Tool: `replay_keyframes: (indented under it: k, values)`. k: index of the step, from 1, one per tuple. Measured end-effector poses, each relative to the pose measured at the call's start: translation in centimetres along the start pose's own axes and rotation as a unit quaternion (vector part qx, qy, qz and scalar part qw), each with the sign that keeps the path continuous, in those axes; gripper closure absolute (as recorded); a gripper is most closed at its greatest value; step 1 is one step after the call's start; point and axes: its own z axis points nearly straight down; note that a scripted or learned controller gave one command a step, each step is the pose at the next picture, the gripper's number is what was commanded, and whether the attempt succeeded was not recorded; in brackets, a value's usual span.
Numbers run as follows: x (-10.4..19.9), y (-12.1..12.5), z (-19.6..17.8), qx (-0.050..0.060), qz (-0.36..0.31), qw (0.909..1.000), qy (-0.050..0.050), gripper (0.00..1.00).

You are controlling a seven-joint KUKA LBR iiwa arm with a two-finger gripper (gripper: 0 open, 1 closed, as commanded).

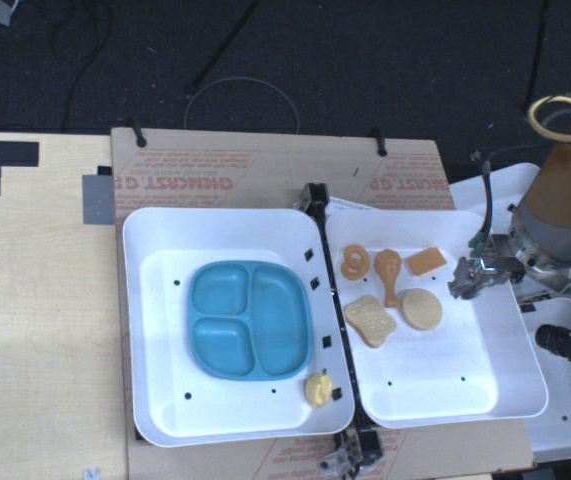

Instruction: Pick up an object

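Observation:
The right bin (pixel 465 388) holds several toy foods in its upper left part: a pretzel (pixel 355 262), a chicken drumstick (pixel 389 271), an orange cracker piece (pixel 426 261), a slice of bread (pixel 369 320) and a round beige bun (pixel 422 309). My gripper (pixel 468 278) hovers at the right side of this bin, a little to the right of the cracker and the bun, with nothing visibly between its fingers. The arm comes in from the right edge.
The left bin (pixel 155 408) holds a blue divided plate (pixel 249 319) and a small yellow piece (pixel 318 389) at its lower right corner. A black divider (pixel 330 298) runs between the bins. A cable (pixel 486 203) hangs by the gripper.

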Motion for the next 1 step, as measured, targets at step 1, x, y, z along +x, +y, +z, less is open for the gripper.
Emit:
replay_keyframes:
  k: [1]
  values:
    - [5.08,1.35,-1.03,0.001,-0.002,1.0000,0.001,1.00]
